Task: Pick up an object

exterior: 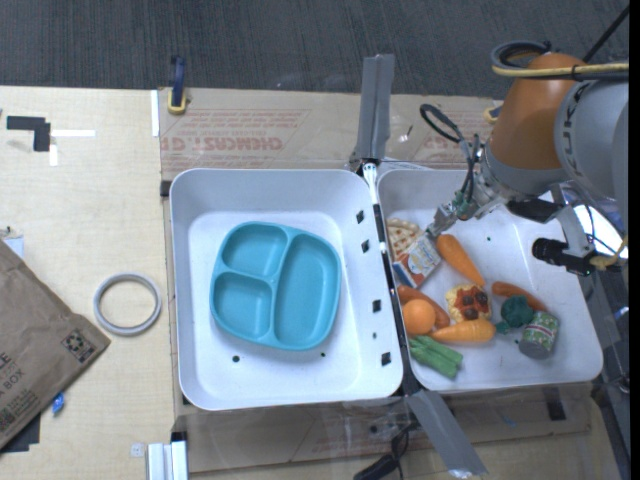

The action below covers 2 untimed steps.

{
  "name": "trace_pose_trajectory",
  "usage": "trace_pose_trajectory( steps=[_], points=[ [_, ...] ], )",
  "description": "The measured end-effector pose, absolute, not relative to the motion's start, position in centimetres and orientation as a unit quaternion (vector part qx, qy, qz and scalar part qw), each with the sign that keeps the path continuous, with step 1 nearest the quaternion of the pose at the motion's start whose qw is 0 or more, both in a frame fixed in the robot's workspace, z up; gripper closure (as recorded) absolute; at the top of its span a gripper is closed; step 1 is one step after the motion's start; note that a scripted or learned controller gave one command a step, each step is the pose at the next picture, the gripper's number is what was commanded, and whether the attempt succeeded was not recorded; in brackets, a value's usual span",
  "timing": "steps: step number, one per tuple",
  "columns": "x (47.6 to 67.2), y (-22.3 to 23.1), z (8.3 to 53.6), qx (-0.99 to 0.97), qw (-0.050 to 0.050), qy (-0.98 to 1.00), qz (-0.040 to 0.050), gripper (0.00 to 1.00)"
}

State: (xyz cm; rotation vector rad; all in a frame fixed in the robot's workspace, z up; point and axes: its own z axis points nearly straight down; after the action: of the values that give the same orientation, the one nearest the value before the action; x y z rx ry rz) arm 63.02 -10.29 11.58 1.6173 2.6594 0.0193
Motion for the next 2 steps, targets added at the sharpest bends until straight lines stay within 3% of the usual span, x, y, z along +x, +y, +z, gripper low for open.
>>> trace_pose_trajectory(
  steps=[1, 2],
  points=[
    [63.0, -10.3, 11.6, 0.520, 0.014, 0.854, 0.0062, 0.00],
    [61.4, -11.9, 9.6, 0.454, 0.004, 0.891, 0.0019, 0.00]
  ],
)
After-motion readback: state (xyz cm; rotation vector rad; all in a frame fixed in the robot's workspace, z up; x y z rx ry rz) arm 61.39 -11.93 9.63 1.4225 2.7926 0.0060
